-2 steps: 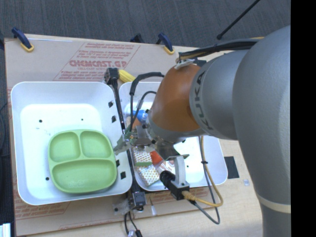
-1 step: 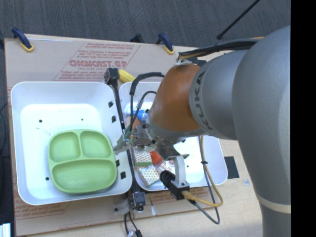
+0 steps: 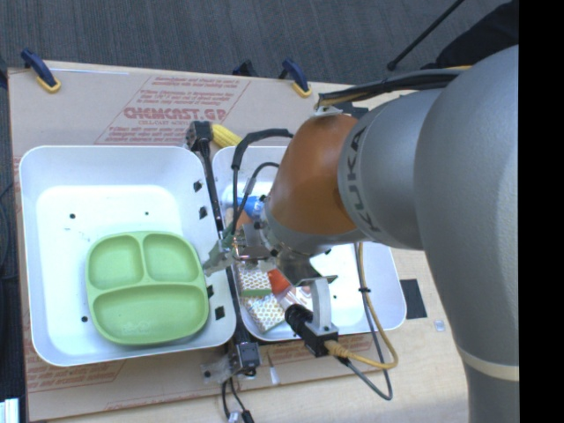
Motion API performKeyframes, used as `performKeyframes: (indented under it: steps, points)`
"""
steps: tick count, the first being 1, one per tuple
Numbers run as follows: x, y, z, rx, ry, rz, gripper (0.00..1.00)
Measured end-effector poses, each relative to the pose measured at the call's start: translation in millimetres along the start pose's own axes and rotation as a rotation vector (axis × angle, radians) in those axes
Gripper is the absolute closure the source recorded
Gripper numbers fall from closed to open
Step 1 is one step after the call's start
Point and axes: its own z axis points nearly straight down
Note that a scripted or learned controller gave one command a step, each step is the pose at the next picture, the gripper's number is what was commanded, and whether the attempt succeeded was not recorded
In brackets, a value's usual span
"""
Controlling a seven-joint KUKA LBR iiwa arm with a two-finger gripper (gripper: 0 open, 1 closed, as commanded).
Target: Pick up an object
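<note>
Green three-part plastic tray (image 3: pixel 145 287) fills left bin (image 3: pixel 53 183) — pincer (image 3: pixel 256 267) state unclear.

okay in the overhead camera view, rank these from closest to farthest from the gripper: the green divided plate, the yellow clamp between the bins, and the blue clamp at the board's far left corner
The gripper is low in the right bin, near the divider.
1. Green divided plate, in the left bin, just across the divider.
2. Yellow clamp, at the bins' top edge.
3. Blue clamp, at the board's far left corner, clearly farthest.
</note>
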Motion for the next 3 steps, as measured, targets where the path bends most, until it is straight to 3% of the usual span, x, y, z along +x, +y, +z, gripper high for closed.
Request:
performKeyframes:
  steps: [3]
  points:
    - [0.0,0.0,0.0,0.0,0.0,0.0,0.0]
